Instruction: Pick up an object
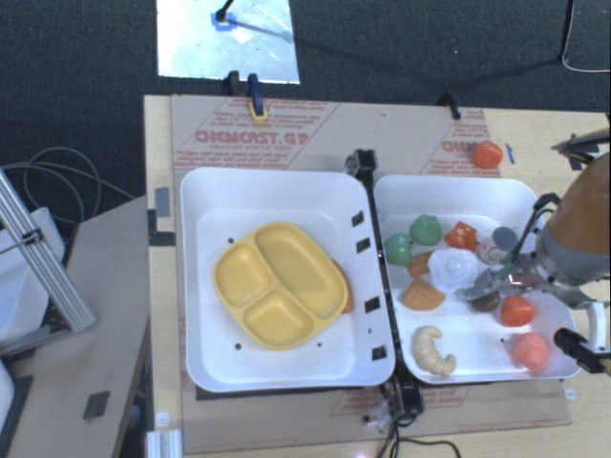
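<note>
**Arm low over the crowded right bin, no object lifted yet**

From my remote station I looked down on a bench carrying two shallow white bins side by side. Nearest the front edge of the right bin (449,184) lay a cream curled piece (432,349) and, toward the front right corner, a pink rounded toy (531,350). Just behind that sat a red ball (516,310) and an orange wedge (423,296). At the middle of the bin stood a white cup-like object (452,268), and the gripper (496,286) hung just beside it, touching or nearly touching a dark piece below. I could not tell how the pincer stood, nor whether anything was caught in it. Behind these, two green pieces (412,238) and a red-orange block (461,235) lay toward the back wall.

The left bin (277,184) held a yellow divided tray (279,283). I judged the toys were crowded together so that a descent there would meet something. An orange ball (487,155) rested on the bench beyond the right bin's back edge.
</note>
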You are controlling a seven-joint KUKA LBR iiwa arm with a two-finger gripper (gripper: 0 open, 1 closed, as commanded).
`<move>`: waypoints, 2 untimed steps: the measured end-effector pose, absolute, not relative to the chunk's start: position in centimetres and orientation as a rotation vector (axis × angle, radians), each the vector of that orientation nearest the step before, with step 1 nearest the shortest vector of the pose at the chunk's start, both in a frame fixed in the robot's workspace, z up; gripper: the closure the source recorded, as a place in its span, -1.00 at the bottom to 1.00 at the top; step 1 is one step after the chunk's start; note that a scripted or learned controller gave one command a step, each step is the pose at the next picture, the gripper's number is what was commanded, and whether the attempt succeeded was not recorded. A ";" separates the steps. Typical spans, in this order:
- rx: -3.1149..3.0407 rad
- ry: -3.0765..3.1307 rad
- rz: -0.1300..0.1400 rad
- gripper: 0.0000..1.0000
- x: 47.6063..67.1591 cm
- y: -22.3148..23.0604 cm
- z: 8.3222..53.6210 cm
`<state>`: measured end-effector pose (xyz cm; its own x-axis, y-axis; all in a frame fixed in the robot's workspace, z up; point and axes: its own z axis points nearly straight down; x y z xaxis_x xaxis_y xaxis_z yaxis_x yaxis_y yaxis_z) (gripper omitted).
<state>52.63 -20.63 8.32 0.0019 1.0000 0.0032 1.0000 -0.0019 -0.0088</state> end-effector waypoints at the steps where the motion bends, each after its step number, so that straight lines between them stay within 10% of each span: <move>1: -2.222 -2.227 -0.003 1.00 53.2 -20.6 9.9; 2: -2.207 -2.231 -0.004 1.00 51.4 -11.2 10.0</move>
